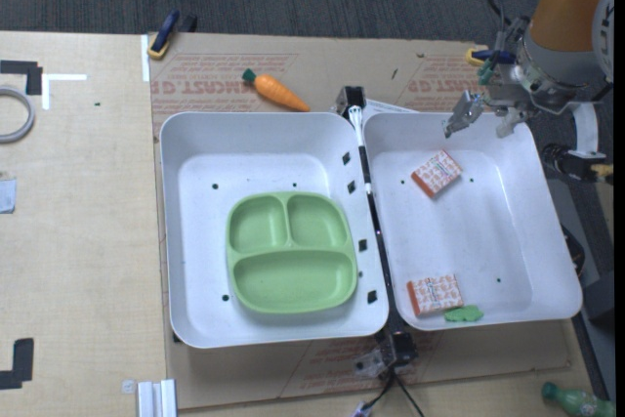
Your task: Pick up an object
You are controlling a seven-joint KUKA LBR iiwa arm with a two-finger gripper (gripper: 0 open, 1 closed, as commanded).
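Tray (291, 254) sits in left bin (186, 210), two cartons (436, 174) (434, 293) in right bin (527, 239), near & far, w/ carrot (276, 90) behind left bin.

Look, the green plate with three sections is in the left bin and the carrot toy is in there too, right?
Not quite. The camera view shows the green plate in the left bin, but the carrot toy lies outside it, on the cardboard behind it.
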